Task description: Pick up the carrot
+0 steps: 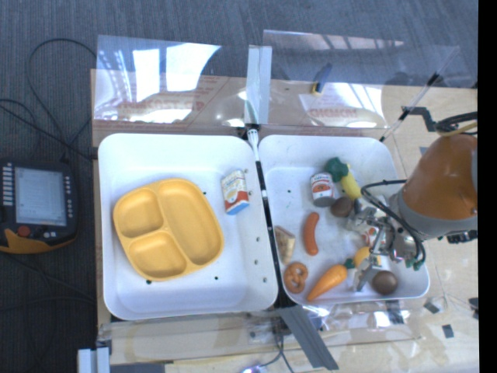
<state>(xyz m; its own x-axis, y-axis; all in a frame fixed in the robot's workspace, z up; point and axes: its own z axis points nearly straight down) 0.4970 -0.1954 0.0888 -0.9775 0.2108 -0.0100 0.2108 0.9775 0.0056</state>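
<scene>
The carrot (328, 280) is orange with a green top. It lies slantwise near the front edge of the right bin (295, 155), its tip pointing to the front left. My gripper (368, 266) hangs low over the bin's front right corner, just right of the carrot's green end and close to it. Nothing of the carrot shows inside the gripper. The grey arm with its orange band (441, 181) comes in from the right.
Around the carrot lie a pretzel (295, 274), a sausage (311, 232), a bread wedge (285, 243), a brown ball (384, 282) and a small yellow piece (362, 253). Farther back are a can (321, 189) and a brown lump (341, 207). The left bin holds a yellow divided plate (167, 228) and a carton (235, 190).
</scene>
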